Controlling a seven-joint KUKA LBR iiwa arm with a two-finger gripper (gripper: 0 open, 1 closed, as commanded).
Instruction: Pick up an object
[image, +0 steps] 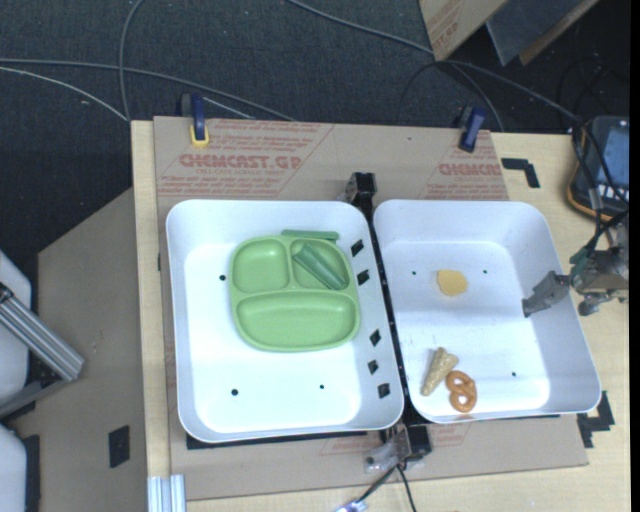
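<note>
The pincer (548, 292) is dull grey metal, with dark cables trailing off a cluttered grey wrist block.

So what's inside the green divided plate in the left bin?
A green pod-shaped piece lies in the green divided plate's upper right compartment. The plate hides the bin floor beneath it.

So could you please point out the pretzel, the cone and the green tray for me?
pretzel (461, 391): camera view, on its twisted middle.
cone (437, 370): camera view, mid-length on its body.
green tray (290, 320): camera view, on the floor of its large compartment.
</note>
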